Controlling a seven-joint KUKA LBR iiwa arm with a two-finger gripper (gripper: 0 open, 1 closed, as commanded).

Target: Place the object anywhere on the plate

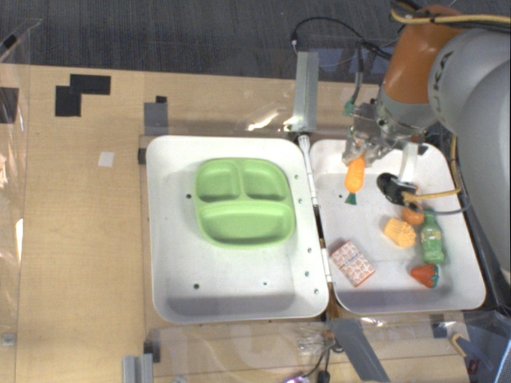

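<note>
A green plate with three compartments lies in the left bin. Over the upper left part of the right bin, my gripper reaches in from the right. It is shut on the top of an orange toy carrot. The carrot hangs nearly upright below the fingers, green tip pointing down, just right of the wall between the bins. It is well to the right of the plate.
In the right bin lie a pink checked packet, a yellow-orange block, a green bottle, a red toy fruit and a small orange item. A metal post stands behind the divider.
</note>
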